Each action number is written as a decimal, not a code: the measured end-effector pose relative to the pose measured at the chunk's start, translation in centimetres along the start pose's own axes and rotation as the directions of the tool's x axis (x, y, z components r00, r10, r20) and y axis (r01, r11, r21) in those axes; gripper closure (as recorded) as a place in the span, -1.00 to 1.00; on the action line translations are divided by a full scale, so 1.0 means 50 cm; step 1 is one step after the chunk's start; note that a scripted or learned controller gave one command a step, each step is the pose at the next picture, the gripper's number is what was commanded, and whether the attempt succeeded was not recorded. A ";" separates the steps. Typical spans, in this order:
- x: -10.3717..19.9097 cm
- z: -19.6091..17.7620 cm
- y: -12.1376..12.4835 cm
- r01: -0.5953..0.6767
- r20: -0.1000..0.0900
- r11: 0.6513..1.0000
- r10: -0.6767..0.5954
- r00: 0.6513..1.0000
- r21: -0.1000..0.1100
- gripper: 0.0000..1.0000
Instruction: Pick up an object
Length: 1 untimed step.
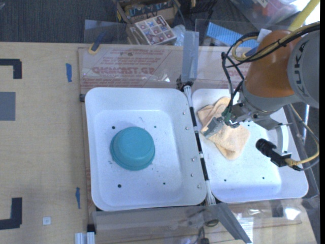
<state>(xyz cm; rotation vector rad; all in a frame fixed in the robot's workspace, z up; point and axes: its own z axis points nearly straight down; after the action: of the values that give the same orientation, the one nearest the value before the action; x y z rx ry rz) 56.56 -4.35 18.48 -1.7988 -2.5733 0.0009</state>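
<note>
Objects for picking lie in two white bins set side by side on the wooden table point(40, 136). Largest of what shows is the table itself, pale wood with black corner marks and small strips of blue tape along its left part. On it, the left bin point(101, 105) and the right bin point(289, 187) touch along a shared middle edge, with a clear plastic sheet printed in faded red lettering lying behind them. From the right side the grey arm point(304, 70) comes in over the right bin, its orange band point(271, 65) sitting above the wrist and black cables looping around it. Inside the left bin an upturned teal bowl point(133, 147) rests a little left of the bin's middle, well apart from the walls. In the right bin a crumpled yellow cloth point(231, 136) lies in the upper left part, close to the dividing edge. Down on that cloth sits the gripper point(216, 126), touching its left folds; whether its tips are spread or pinched on the fabric cannot be told from this angle. A black cylindrical fitting point(271, 152) with a yellow-tipped cable juts out beside the wrist, over the right half of the same bin, apart from the cloth.
</note>
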 end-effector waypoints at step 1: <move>-0.116 0.191 -0.033 -0.181 0.002 0.984 0.181 0.984 -0.009 -1.00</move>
<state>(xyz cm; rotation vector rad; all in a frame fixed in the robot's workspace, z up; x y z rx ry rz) 56.97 -10.37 8.90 -2.0294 -2.4052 -0.0083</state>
